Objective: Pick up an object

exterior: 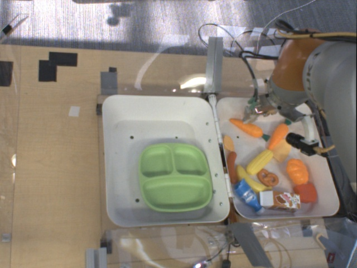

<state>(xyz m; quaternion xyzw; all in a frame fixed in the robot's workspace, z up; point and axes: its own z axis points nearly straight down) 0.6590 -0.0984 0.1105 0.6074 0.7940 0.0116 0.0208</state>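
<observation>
A toy carrot is seen lying in the right bin, just below and slightly left of the gripper, apart from it. A second carrot lies tilted just below the gripper and to its right, beside the first. Further below, a corn cob is laid at a slant, with a pretzel and a yellow banana-like piece beneath it. An orange pumpkin-like toy and a red block are found lower right of the gripper. A blue packet and a small printed carton lie farthest below it, near the bin's front wall. A reddish sausage shape rests along the bin's left wall.

The gripper is held over the upper part of the right bin; nothing is seen between its tips, and whether it is spread or closed cannot be told.

Well to the gripper's left, a green divided plate sits in the left bin.
</observation>
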